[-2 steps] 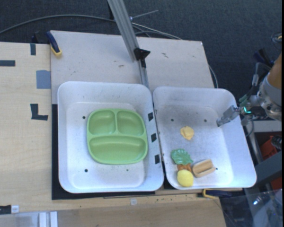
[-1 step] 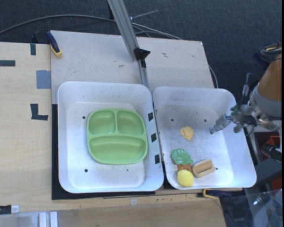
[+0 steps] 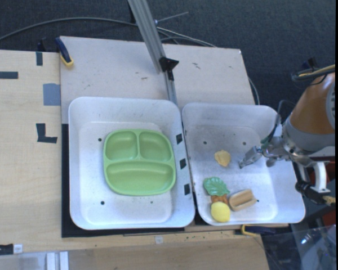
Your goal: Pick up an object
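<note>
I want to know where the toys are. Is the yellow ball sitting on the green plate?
No, the yellow ball lies in the right bin, while the green plate is in the left bin.

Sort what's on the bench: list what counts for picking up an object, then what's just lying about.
For the job:
gripper
pale yellow piece
green leafy toy
yellow ball
hot dog bun
right bin

Lying about:
green divided plate
left bin
yellow-tipped clamp

The bench (image 3: 118, 66), a pale scuffed board, carries two shallow white bins side by side, touching along their inner edges. The right bin (image 3: 214, 120) lies directly beneath the gripper (image 3: 249, 159); the left bin (image 3: 81, 167) sits beyond it, away from the arm.
</note>
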Controlling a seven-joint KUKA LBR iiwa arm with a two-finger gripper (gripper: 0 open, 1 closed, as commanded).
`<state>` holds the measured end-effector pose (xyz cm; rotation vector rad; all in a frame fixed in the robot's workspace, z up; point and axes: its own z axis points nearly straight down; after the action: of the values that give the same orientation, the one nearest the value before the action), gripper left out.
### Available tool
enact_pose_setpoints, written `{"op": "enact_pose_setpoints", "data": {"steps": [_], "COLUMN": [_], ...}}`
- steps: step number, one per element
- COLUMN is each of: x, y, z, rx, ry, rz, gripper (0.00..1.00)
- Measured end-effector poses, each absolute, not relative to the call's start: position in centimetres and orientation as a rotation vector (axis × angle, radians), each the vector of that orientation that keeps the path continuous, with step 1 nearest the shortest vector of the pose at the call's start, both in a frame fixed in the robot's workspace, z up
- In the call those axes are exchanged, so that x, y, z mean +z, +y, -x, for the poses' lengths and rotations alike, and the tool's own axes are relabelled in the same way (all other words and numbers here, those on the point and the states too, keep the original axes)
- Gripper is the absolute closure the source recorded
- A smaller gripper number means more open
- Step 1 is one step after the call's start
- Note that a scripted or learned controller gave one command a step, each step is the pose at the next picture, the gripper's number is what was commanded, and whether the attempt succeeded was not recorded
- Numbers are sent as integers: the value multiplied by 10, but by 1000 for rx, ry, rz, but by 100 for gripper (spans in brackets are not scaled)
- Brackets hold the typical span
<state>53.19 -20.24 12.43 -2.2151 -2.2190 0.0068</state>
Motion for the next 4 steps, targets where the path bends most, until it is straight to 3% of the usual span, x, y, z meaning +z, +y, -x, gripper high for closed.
{"op": "enact_pose_setpoints", "data": {"steps": [1,2,4], "x": [88,99,208], "y": [-202,-202,-209], "z": [-532,-532,-527], "rx": [2,1,-2], "ry": [-2224,-2225,-2226], "rz": [2220,2218,2223], "gripper": [0,100,100]}}
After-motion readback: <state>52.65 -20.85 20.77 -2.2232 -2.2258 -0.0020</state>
